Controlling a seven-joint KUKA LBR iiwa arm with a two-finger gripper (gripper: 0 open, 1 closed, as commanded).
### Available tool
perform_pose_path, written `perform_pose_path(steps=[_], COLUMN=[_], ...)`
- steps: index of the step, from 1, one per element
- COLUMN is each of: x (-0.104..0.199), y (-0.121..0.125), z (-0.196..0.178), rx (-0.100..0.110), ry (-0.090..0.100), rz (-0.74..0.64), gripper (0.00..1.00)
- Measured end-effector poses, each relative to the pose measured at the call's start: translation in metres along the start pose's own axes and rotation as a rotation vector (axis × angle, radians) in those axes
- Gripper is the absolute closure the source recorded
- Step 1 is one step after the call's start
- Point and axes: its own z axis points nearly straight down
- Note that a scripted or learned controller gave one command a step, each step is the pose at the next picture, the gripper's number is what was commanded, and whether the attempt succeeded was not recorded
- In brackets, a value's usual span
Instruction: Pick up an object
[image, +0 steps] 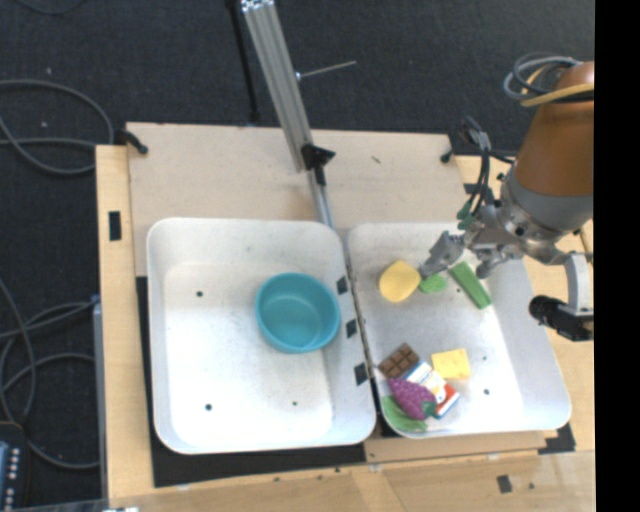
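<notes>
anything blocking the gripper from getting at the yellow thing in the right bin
Nothing visible does. The gripper hangs in the right bin just right of the yellow object, with a small green piece close beside it and a green stick under the arm, neither covering the yellow object.

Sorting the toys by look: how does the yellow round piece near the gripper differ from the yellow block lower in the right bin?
The yellow round piece is smooth and rounded; the yellow block is squarish. The round piece looks larger. It lies apart, while the block sits against a pile of toys. Both are yellow, in the right bin.
</notes>
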Motion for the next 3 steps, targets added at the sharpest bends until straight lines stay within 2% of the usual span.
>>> perform_pose_path(steps=[1,3], x=[0.000,-0.007], y=[0.000,0.004], z=[0.000,0.123], rx=[-0.001,0.006], ry=[0.000,-0.003], rz=[0.001,0.005], gripper=[0.00,0.00])
